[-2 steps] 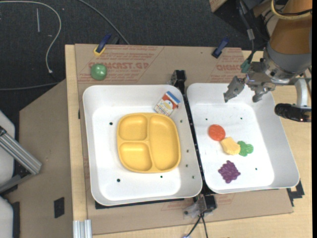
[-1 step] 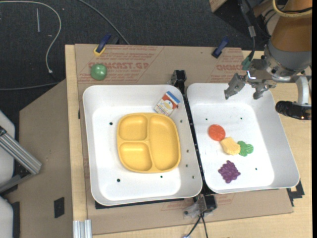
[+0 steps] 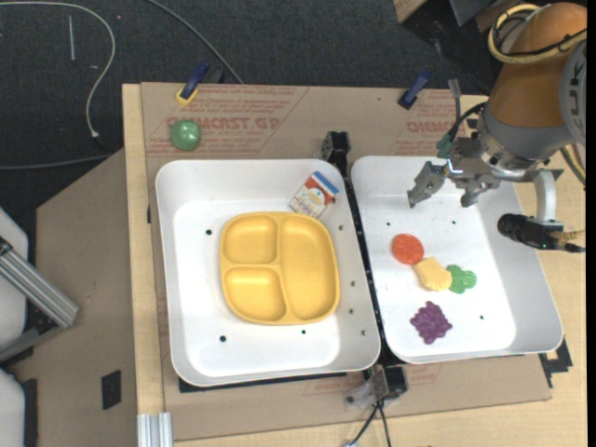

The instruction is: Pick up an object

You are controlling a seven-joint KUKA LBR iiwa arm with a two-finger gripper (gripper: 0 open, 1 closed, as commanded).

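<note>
My gripper (image 3: 449,192) hangs over the back part of the right bin (image 3: 521,333), its fingers spread apart with nothing between them. Below it in that bin lie an orange-red round piece (image 3: 407,249), a yellow piece (image 3: 431,274), a green piece (image 3: 460,279) and a purple grape cluster (image 3: 430,322). The orange-red piece is the closest to the gripper, a little to its front left. In the left bin (image 3: 186,343) rests a yellow divided plate (image 3: 279,267), and a small milk carton (image 3: 314,194) lies behind it.
A green ball (image 3: 185,135) sits on the cardboard outside the bins at the back left. Blue clamps (image 3: 193,84) (image 3: 414,89) hold the board's rear edge. A black fitting (image 3: 335,148) stands between the bins at the back.
</note>
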